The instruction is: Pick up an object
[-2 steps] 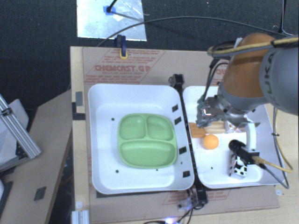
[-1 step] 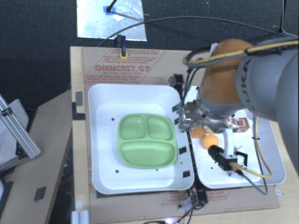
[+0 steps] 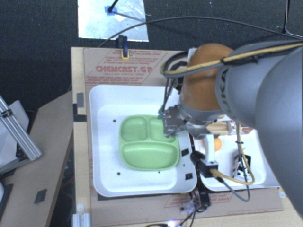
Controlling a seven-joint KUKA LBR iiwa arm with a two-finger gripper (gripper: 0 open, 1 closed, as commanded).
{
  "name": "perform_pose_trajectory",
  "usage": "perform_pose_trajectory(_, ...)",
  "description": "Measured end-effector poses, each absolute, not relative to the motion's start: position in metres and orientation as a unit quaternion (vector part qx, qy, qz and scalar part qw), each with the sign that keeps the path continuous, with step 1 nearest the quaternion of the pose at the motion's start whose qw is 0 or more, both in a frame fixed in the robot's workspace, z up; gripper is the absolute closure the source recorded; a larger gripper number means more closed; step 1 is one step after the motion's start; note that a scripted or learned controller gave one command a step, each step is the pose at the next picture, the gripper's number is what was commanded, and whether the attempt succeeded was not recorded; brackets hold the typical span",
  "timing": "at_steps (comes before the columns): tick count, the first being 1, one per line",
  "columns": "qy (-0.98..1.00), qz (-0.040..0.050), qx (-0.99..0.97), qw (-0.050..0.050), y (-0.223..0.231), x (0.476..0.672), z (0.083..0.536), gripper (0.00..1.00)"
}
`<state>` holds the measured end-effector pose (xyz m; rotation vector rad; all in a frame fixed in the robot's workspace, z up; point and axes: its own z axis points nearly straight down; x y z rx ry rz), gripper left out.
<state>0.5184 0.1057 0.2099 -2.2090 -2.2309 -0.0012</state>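
The gripper (image 3: 169, 124) hung low over the left bin (image 3: 102, 126), its tip at the right-hand edge of the green divided plate (image 3: 149, 143), and whether it was open or closed could not be told, since the wrist and its dark housing hid the tip from above. The plate, the only pickable thing visible in that bin, lay mostly to the gripper's left and a little toward the camera, flat on the bin floor, its long axis running left to right, with two small compartments on the far side and one large one nearer; all three looked bare. Any grasp would seem to turn on the plate's raised rim just beneath the tip, as the flat body offered little else to pinch. To the gripper's right, in the right bin (image 3: 258, 181), an orange object (image 3: 217, 144) lay near, partly hidden by the arm, and a small dark-and-white item (image 3: 238, 167) sat beyond it, too obscured to identify.
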Motion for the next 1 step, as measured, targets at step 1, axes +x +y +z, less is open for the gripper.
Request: perform_pose_trajectory(1,-0.708,-0.0001,-0.706,0.000,0.1024,0.5189,0.2103,0.00)
